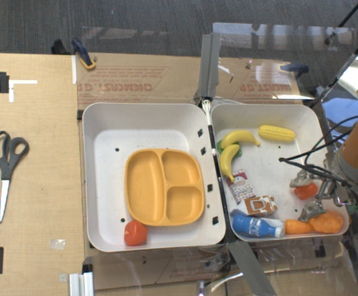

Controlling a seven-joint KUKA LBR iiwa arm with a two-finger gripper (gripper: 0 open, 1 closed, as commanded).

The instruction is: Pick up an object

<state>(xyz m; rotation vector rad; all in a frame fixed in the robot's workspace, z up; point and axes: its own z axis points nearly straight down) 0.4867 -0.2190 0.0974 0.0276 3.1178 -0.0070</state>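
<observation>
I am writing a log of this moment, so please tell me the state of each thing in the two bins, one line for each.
yellow tray: flat, right way up, in left bin
red ball: resting beside the tray
bananas: lying in right bin
corn cob: lying on its side
blue bottle: lying on its side
snack packets: lying flat
carrot: lying by the right bin's front wall
gripper: low over right bin

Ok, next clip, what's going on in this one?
The arm reaches in from the right, with its gripper low over the right bin, near a small red item and the carrot. Nothing is visibly held between its fingers. That bin also has bananas, corn, a blue bottle and snack packets. The left bin holds a yellow divided plate and a tomato. Scissors lie on the bench.
</observation>
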